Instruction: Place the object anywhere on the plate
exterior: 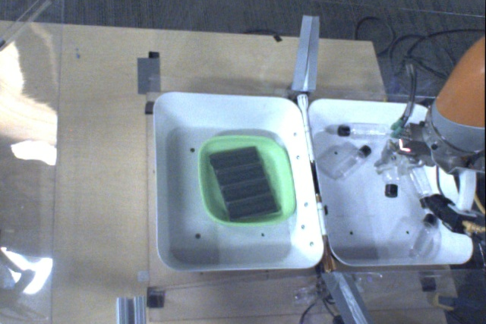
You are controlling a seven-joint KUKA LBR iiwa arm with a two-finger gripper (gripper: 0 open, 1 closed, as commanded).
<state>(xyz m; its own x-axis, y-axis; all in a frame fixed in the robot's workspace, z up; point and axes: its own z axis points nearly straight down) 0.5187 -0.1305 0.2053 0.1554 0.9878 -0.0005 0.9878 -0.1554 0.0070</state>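
A green square plate (285,186) sits in the middle of the left bin (175,163). A dark grey ridged block (243,183) lies flat on the plate, tilted slightly from the bin's sides. My gripper (400,154) hangs over the right bin (357,239), near its right side, far from the plate. It is just above a cluster of clear plastic pieces. The orange band of the arm (465,83) shows above it at the right edge.
The right bin holds several clear plastic items with black caps: a tube (357,130) at the back, a small bottle (342,160) left of centre, and a small black cap (391,190). A metal divider post (306,57) stands behind the bins. Cables trail at the right.
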